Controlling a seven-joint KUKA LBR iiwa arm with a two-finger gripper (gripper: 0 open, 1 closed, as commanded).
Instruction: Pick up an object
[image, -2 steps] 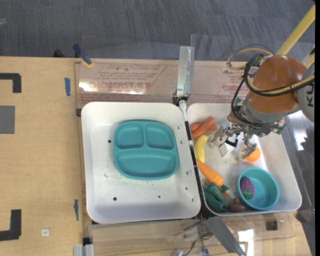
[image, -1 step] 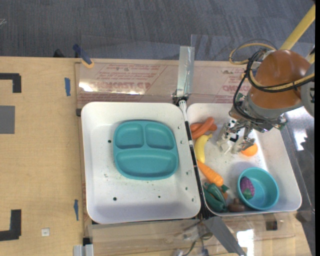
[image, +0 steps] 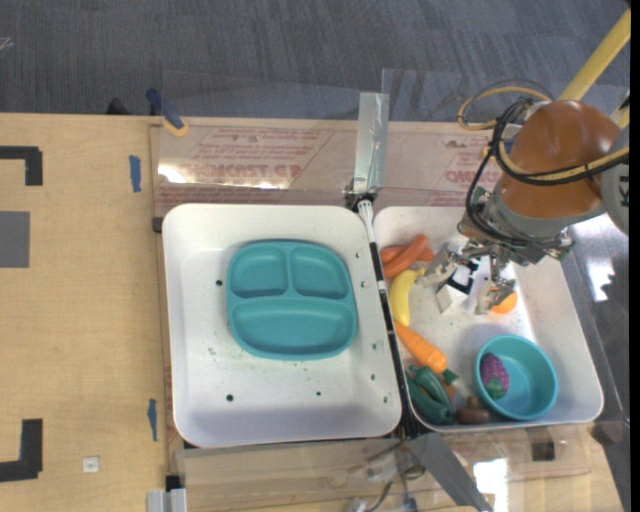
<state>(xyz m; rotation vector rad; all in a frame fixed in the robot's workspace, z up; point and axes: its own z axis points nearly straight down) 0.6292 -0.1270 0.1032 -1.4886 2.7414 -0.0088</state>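
The gripper of the grey-and-orange arm hangs low over the right bin, its grip impossible to read from above. Around it lie an orange carrot, a yellow banana, a second carrot and a teal bowl. A teal divided plate sits in the left bin.

A light wooden bench carries two shallow white bins side by side, the left bin and the right bin, their inner rims touching. Blue tape bits and what may be black markers lie on its surface.
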